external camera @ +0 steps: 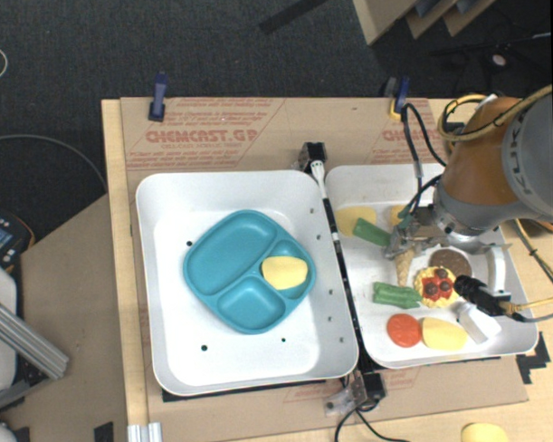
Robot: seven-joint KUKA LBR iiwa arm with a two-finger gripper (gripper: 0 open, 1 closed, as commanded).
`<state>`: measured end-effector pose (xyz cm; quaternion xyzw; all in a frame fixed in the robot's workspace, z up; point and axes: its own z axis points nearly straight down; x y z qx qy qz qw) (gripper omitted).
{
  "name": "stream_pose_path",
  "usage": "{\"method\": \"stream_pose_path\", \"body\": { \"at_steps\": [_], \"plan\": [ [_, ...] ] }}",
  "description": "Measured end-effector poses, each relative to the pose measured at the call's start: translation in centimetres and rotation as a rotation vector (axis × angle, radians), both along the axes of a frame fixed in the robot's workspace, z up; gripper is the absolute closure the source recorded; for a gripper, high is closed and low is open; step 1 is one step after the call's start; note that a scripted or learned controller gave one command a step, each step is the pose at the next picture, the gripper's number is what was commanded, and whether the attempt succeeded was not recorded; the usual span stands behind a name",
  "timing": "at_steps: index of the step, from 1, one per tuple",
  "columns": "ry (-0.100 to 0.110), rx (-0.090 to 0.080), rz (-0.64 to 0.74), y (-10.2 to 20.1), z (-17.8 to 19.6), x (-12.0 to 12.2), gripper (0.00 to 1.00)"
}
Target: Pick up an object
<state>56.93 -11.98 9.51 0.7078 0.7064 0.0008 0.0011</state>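
In the right bin (376,348), my gripper (402,246) is low over the upper middle, with the grey arm and its orange band reaching in from the right. A green piece (371,232) and a yellow piece (353,220) lie just left of the gripper. Below it are another green piece (395,295), a round red-and-yellow toy food (434,285) and a brown disc (450,257). A red tomato (404,330) and a yellow lemon (443,333) sit near the front wall. Nothing is visibly held.
The left bin (160,265) holds a blue divided plate (233,262) with a pale yellow item (285,271) in one compartment. A white piece (476,326) lies at the right bin's front right. A yellow object (483,433) rests off the bench at the bottom right.
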Motion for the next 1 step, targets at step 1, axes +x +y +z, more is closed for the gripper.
{"method": "stream_pose_path", "body": {
  "at_steps": [1],
  "plan": [
    [-0.005, 0.002, 0.009, 6.79, 9.54, -1.25, 1.0]
  ]
}}
